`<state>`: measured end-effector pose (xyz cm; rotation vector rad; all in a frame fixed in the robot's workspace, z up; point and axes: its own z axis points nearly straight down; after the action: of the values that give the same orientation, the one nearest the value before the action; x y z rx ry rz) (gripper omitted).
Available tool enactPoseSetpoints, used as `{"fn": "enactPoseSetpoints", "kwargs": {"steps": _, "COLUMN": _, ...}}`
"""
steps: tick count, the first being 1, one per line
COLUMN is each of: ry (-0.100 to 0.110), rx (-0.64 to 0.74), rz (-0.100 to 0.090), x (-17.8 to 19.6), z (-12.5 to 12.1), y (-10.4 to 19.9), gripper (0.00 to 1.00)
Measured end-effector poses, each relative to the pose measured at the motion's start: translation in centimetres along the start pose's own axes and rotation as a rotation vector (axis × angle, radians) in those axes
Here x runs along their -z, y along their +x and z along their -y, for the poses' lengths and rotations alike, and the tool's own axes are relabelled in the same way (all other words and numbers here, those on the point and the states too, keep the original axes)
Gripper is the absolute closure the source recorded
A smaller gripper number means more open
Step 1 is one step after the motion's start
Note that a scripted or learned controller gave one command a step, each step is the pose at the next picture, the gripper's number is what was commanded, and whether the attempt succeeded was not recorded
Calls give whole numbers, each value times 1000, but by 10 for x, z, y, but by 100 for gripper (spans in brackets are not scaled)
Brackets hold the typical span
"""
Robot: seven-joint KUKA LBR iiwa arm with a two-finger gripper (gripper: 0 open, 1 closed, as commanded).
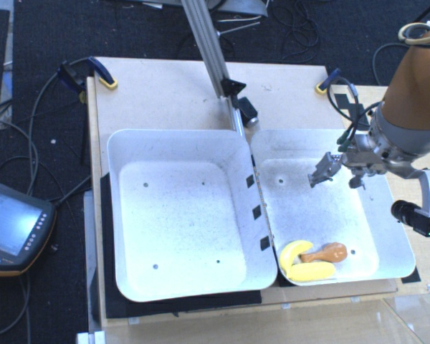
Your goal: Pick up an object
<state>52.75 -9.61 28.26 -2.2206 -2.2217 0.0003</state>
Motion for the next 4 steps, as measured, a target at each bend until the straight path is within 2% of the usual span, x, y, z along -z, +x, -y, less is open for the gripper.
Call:
{"fn": "enactPoseSetpoints", "kwargs": {"steps": 3, "ry": 4, "rx": -1, "rz": 0, "x": -150, "z": 14, "y": -19, "gripper": 0}}
{"fn": "enactPoseSetpoints", "kwargs": {"steps": 4, "ry": -1, "rx": -1, "rz": 0, "x": -138, "z": 12, "y": -19, "gripper": 100}}
